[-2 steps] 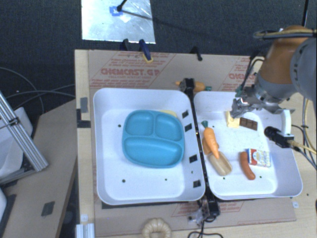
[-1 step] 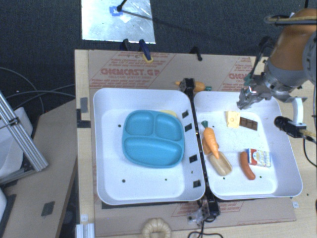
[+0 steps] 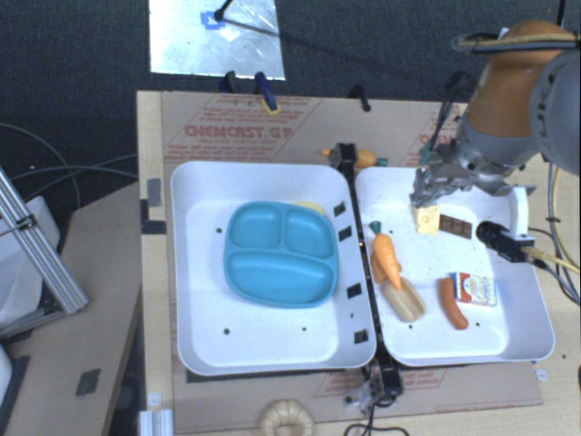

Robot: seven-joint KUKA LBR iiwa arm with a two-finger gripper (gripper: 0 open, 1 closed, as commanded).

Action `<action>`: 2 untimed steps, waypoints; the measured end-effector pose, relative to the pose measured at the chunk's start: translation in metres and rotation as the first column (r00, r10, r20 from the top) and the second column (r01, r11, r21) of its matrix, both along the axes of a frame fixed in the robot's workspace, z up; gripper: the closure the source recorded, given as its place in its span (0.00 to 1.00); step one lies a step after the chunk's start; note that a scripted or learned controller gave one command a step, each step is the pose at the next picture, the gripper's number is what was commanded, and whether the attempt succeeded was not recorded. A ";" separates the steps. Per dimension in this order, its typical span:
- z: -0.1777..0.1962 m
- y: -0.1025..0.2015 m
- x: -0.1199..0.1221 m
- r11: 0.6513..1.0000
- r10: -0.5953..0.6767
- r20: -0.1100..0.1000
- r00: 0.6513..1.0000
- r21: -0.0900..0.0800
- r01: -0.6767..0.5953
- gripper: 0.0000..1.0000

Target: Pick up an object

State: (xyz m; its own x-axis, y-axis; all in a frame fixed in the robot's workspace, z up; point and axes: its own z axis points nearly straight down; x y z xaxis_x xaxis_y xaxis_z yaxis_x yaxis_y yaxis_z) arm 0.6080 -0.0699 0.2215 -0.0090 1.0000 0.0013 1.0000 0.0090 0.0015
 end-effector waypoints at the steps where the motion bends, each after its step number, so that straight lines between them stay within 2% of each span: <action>1: 0.005 0.036 -0.035 1.000 -0.001 -0.002 1.000 0.000 0.001 1.00; 2: -0.003 0.080 -0.050 1.000 0.000 -0.003 1.000 0.001 0.000 1.00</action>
